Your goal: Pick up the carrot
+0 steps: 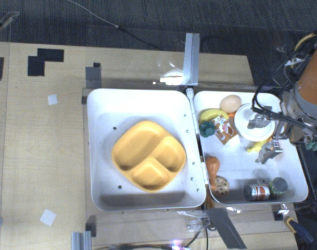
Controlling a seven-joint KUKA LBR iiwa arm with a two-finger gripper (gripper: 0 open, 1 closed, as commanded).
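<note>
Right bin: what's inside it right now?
Carrot, cookie, can, banana, egg, snack packet, white plate. The gripper hides part of that plate.

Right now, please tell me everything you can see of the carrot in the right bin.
The carrot is a small orange piece, broad and rounded at its upper end and narrowing toward the bottom, with a smooth, plastic-like look. It lies on the floor of the right bin, close to the left wall, roughly lengthwise along it. Its lower tip meets a round, speckled brown item. The gripper is apart from it, to the right, over the same bin.
</note>
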